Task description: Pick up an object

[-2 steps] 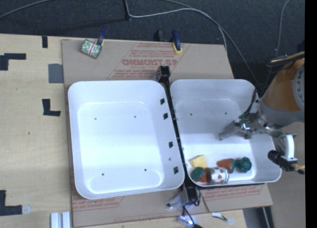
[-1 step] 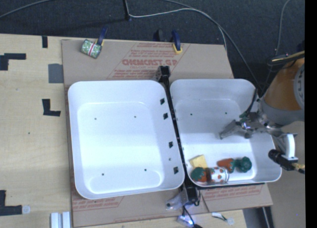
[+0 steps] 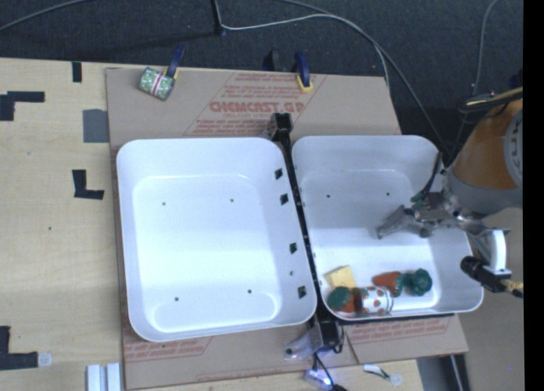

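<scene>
The counter (image 3: 51, 211) is pale wood under a cardboard sheet that carries two white bins side by side. The objects to pick lie together at the near edge of the right bin (image 3: 357, 155): a yellow block (image 3: 342, 276), a green piece (image 3: 339, 297), a white and red piece (image 3: 375, 299), an orange-red piece (image 3: 388, 280) and a teal ball (image 3: 417, 281) (probably they collected there because the bin floor slopes). The end effector (image 3: 399, 223) hangs over the bare middle of this bin, near them but apart, holding nothing; whether its fingers are apart or together I cannot tell. The left bin (image 3: 204, 236) stays as a place for dropping.
</scene>
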Available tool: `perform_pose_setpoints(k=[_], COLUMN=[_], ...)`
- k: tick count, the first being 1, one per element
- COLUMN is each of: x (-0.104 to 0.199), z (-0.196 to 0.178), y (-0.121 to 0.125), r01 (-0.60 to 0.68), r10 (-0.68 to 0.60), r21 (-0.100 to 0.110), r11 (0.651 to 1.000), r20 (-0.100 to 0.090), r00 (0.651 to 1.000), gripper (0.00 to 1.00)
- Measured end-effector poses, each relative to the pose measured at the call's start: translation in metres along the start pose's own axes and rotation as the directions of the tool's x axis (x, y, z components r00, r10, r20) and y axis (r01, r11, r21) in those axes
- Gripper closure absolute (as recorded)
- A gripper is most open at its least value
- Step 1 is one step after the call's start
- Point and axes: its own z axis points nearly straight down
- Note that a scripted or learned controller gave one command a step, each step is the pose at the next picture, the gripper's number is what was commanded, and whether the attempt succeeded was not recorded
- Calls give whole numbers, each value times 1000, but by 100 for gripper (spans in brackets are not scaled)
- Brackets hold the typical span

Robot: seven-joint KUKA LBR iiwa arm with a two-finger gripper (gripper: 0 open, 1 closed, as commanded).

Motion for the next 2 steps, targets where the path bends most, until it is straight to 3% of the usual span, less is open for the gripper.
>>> perform_pose_setpoints(k=[1, 2], x=[12, 0], z=[-67, 10], y=[-53, -5], r01=[-1, 1], r10=[1, -1], r21=[-5, 3], r11=[1000, 1000], r20=[2, -1], r00=[1000, 1000], gripper=[0, 0])
